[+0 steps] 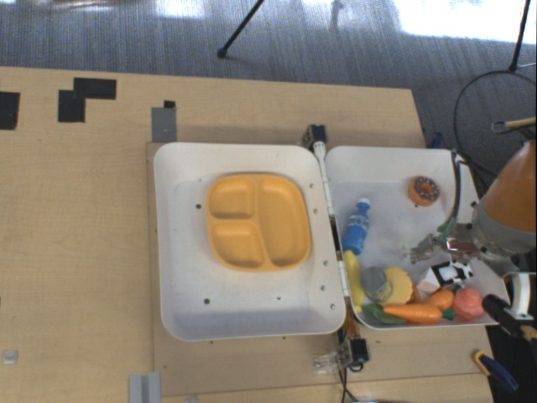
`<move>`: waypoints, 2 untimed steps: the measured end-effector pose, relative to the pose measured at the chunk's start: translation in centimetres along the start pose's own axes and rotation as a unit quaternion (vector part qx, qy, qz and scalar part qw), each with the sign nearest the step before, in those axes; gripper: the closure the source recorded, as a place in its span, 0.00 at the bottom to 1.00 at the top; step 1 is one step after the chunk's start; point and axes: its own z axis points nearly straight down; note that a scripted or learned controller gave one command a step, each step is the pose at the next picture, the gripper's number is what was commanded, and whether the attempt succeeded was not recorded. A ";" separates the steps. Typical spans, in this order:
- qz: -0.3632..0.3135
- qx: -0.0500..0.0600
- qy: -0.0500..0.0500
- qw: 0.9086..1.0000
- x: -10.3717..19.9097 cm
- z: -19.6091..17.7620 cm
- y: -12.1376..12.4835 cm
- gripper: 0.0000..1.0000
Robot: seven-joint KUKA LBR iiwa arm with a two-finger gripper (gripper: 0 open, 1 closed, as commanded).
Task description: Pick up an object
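On the bench, two bins side by side, seen from above at a slant.

Left bin: white, shallow; holds a yellow divided plate with three compartments, lying flat near the middle, tilted a little against the bin's edges.

Right bin: white, shallow; objects crowd its near edge and left wall.

Blue bottle: lies on its side along the left wall, white cap toward the far end.

Banana: yellow, lies along the left wall just below the bottle.

Round yellow piece: sits just beside the banana, with a greyish clear item between them; I cannot tell what that item is.

Carrot: orange, lies along the near edge, with green bits touching it on either end.

Pink-red round fruit: near right corner, just beside the carrot's green tip.

Black-and-white item: small, above the fruit; identity unclear.

Doughnut: orange ring with dark centre, alone toward the far right, well apart from the pile.

Arm: grey wrist with orange band enters from the right, above the right bin's right side.

Gripper: metallic, points left over the bin floor between the doughnut and the pile; released or clenched, cannot tell; nothing visible in its grasp.

Bench: tan wood with black tape patches at far left.
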 end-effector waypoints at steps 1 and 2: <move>-0.103 0.011 0.008 0.995 8.9 2.1 1.4 0.00; -0.044 0.013 0.006 0.999 10.1 2.4 12.3 0.00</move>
